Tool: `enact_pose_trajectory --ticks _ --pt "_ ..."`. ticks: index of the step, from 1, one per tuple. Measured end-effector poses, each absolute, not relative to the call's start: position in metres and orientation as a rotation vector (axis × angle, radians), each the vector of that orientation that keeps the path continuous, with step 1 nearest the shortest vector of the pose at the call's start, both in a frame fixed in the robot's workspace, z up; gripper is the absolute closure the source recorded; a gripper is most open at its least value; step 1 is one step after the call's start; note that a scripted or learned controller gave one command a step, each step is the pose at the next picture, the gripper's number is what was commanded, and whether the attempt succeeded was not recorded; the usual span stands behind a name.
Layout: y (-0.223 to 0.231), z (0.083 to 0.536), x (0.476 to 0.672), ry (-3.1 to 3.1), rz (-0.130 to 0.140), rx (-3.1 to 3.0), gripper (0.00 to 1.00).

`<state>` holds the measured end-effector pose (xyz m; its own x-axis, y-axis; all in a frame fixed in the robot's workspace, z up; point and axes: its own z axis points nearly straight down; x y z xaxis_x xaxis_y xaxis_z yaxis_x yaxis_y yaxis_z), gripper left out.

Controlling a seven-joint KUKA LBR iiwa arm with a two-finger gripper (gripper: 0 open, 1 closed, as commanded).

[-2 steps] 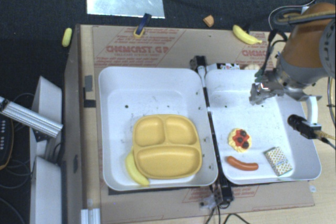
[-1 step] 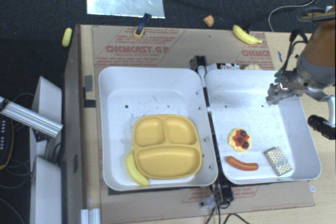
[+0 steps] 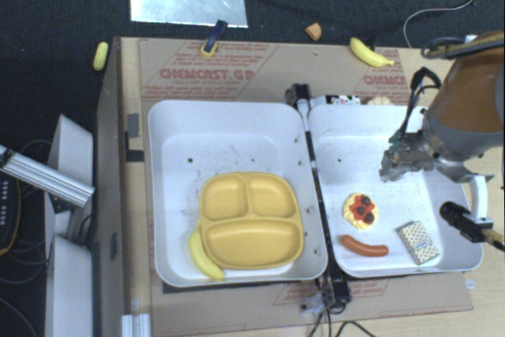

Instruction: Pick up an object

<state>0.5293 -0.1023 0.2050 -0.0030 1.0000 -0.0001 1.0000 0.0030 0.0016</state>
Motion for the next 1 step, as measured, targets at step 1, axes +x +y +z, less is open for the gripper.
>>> enact_pose_trajectory --ticks 1 --pt "-0.1026 0.2051 0.5293 2.223 0.002 2.218 0.00"
